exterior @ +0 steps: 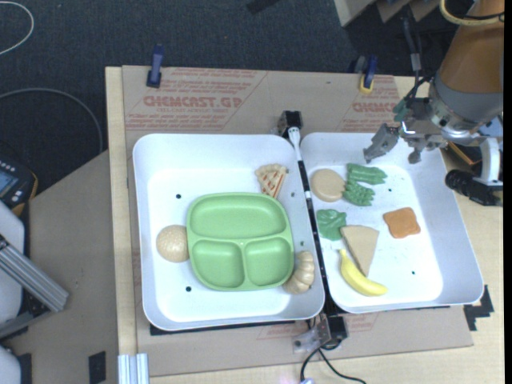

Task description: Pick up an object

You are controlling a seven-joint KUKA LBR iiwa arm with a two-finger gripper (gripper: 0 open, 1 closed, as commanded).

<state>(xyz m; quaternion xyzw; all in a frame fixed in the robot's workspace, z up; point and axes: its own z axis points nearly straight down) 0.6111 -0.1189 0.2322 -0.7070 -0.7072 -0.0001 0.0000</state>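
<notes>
My gripper [397, 149] hangs over the far edge of the right bin [448, 214], its two fingers spread apart with nothing between them. Just below it in that bin lie green toy vegetables [364, 182], a round tan cookie [326, 185], another green piece [329, 221], an orange square [402, 222], a tan wedge [361, 245] and a yellow banana [359, 277]. The gripper is above and slightly right of the green vegetables, apart from them.
The left bin [156, 182] holds a green divided plate [240, 240], a waffle piece [272, 179], a beige ball [172, 243] and a tan croissant-like toy [302, 272]. Blue clamps [155, 66] pin the cardboard base at the back.
</notes>
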